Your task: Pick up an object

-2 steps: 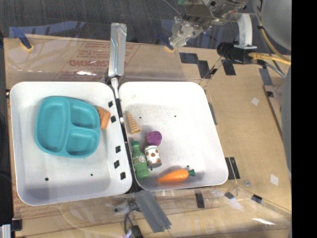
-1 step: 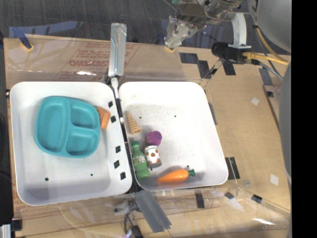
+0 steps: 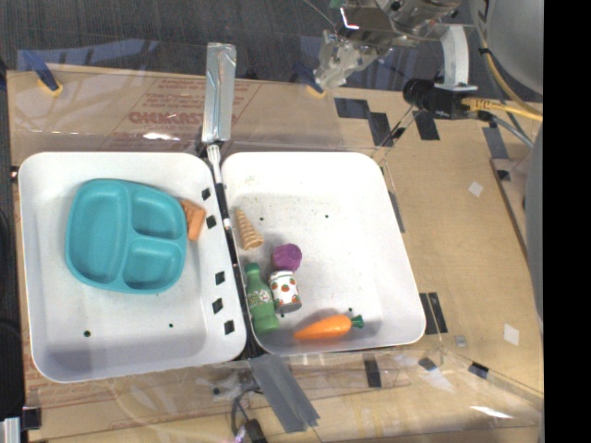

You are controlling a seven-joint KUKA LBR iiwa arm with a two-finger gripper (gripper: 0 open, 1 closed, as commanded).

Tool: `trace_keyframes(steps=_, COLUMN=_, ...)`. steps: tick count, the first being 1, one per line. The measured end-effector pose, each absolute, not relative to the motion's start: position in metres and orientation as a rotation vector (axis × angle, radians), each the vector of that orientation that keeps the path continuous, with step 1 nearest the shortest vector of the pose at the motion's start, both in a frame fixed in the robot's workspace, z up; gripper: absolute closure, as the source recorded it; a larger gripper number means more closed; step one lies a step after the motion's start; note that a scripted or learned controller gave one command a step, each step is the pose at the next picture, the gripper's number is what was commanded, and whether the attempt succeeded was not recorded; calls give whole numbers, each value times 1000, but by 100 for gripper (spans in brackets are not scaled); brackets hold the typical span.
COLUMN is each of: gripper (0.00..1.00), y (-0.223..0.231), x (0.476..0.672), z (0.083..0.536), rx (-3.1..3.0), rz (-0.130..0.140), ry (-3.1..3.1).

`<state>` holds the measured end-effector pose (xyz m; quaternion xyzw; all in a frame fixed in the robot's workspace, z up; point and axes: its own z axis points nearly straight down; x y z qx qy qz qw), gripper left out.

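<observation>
While the pincer [image 3: 331, 65] is held high beyond the far edge of the right bin [image 3: 392, 238], no object is yet gripped; the approach step is in hand.
Whether it is released or clenched cannot be told. A carrot [image 3: 323, 328], green bottle [image 3: 259, 298], small can [image 3: 286, 291], purple piece [image 3: 286, 256] and cone [image 3: 247, 228] are gathered in that bin's near-left part; a descent over one is called for.
</observation>
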<state>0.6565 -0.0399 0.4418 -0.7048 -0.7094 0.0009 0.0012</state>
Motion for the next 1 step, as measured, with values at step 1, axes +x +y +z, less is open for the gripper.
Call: trace_keyframes(steps=1, gripper=100, y=-63, x=656, z=355, rx=-2209, rz=13, ry=-2225)
